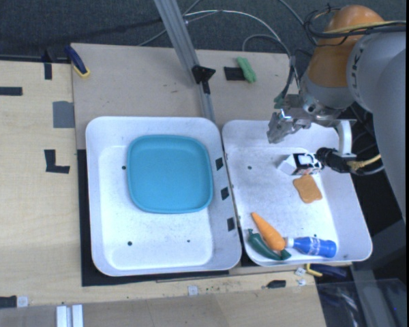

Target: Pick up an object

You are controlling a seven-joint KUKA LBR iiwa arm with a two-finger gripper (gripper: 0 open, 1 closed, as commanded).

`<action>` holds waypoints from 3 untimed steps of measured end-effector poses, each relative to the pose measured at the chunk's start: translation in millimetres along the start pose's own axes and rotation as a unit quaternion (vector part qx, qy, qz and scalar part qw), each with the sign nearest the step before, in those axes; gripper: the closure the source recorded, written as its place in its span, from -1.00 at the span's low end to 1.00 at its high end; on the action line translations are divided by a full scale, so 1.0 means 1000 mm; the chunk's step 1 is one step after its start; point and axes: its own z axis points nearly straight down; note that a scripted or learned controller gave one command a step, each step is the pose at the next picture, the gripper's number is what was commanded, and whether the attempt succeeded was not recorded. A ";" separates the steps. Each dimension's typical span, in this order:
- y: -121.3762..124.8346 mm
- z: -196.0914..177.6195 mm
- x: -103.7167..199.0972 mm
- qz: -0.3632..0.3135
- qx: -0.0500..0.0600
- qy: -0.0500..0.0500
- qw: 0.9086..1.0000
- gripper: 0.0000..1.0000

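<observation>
Lying below jaws [279, 129]: cracker [307, 189]

Both bins, the left bin [102, 251] and the right bin [347, 237], look like smooth white plastic, dusted with dark specks. The square plate [169, 173] is matt turquoise plastic. The bench [27, 203] appears pale wood board with black tape patches. The arm [368, 53] shows glossy orange and satin grey casing
</observation>
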 end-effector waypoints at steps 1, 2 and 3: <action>0.000 -0.020 0.000 0.000 0.001 0.000 1.000 1.00; -0.018 -0.033 0.049 -0.001 0.001 0.001 1.000 1.00; -0.027 -0.027 0.103 -0.002 0.002 0.000 1.000 1.00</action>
